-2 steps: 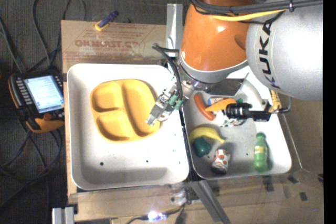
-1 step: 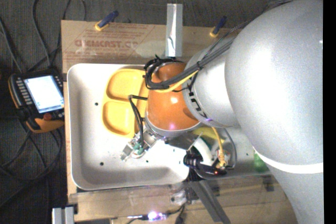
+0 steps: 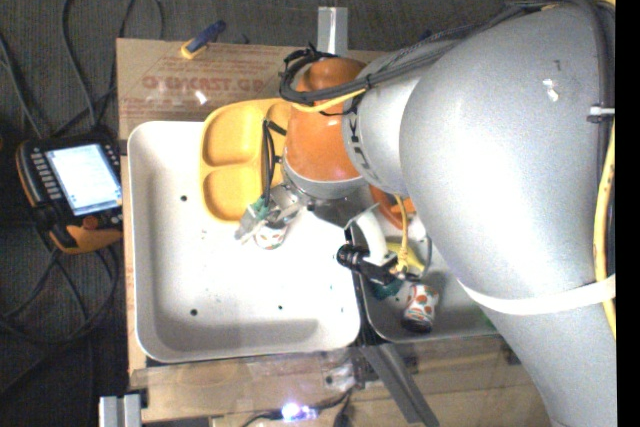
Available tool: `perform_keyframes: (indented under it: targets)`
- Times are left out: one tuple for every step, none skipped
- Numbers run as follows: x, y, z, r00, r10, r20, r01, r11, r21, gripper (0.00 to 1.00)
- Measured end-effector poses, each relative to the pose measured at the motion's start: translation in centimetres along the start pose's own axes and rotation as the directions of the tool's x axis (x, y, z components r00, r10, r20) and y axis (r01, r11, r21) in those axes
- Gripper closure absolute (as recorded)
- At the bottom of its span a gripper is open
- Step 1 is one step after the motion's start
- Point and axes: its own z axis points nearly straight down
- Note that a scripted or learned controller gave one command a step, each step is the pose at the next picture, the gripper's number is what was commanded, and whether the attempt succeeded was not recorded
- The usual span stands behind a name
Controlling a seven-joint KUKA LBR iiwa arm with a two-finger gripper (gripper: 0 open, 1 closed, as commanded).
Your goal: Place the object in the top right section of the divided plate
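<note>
Pincer (image 3: 262,223) low over left bin (image 3: 165,245); finger state: can't tell. Yellow divided plate (image 3: 232,153) just above-left of it, small objects (image 3: 418,305) to its lower right.

Arm (image 3: 500,165) covers most of the right bin (image 3: 450,323); only a strip by that bin's front edge shows. Yellow divided plate (image 3: 235,150): right part hidden under the orange band (image 3: 320,140), sections there not readable. End effector (image 3: 262,223): finger state unresolved, small and cluttered. Small object (image 3: 420,307) near the right bin's front edge, possibly a patterned toy; too small to identify. Arm cut off at right edge.
</note>
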Motion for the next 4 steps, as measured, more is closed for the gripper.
perform_keyframes:
  targets:
    - [1.2, -3.4, -2.4, 0.997, -0.073, -0.006, 0.074, 0.997, 0.025, 1.00]
    - [-6.9, -1.6, -8.9, 0.955, -0.296, -0.009, 0.296, 0.955, 0.022, 1.00]
    - [-20.2, -6.2, -13.5, 0.986, -0.168, -0.005, 0.168, 0.985, 0.024, 1.00]
    - [-18.8, 1.5, -11.5, 0.983, -0.185, -0.007, 0.185, 0.982, 0.023, 1.00]
